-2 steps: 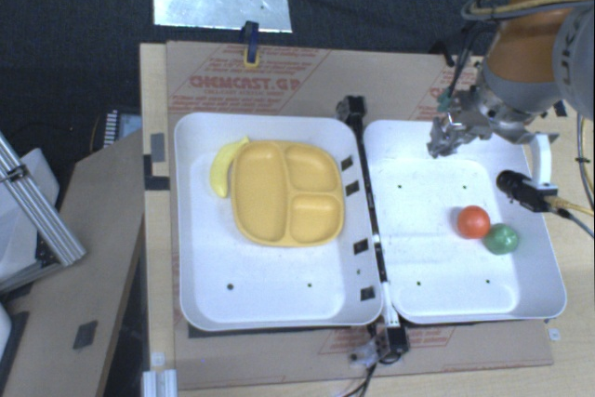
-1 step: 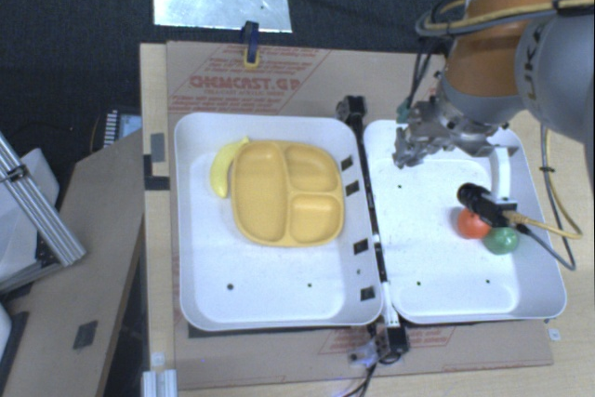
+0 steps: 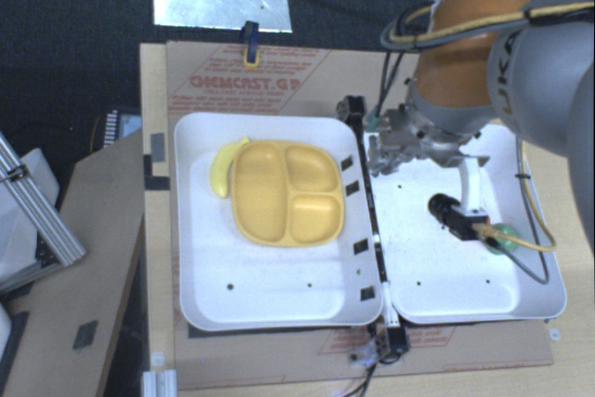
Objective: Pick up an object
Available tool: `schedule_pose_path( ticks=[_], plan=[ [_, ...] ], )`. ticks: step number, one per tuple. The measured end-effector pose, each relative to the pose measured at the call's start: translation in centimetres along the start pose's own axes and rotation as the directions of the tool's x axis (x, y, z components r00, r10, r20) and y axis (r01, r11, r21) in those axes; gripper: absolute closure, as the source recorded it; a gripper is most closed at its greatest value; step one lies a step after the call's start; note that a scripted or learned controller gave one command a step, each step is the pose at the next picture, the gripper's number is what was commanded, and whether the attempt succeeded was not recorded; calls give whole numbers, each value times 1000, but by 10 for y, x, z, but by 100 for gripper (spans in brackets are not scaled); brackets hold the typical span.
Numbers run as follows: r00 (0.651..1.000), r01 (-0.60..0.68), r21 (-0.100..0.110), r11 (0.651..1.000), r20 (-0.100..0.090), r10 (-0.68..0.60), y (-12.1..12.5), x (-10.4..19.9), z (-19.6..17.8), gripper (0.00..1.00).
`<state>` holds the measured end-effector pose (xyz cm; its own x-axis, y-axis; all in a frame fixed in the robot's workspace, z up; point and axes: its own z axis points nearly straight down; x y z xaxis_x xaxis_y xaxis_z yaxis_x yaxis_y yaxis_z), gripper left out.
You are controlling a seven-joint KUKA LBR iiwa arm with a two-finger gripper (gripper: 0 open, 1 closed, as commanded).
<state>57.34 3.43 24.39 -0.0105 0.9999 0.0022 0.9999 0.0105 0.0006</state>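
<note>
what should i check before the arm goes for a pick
1. Target in a bin: yellow divided plate lies flat in the left bin: ok.
2. Second option: yellow banana-shaped piece lies against the plate's left edge: ok.
3. Gripper above a target: it is over the right bin, by the divider: not ok.
4. Gripper carrying nothing: cannot tell.
5. Plate compartments free of clutter: ok.

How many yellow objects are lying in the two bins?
2. The divided plate lies in the left bin; a banana-like piece touches its left edge. The arm may hide more in the right bin.
</note>
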Motion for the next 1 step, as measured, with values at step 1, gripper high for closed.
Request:
schedule_pose_path(
  ticks=[1],
  plan=[
    [1000,0,0,1000,-1,0,-22,48,-5,100]
  ],
)
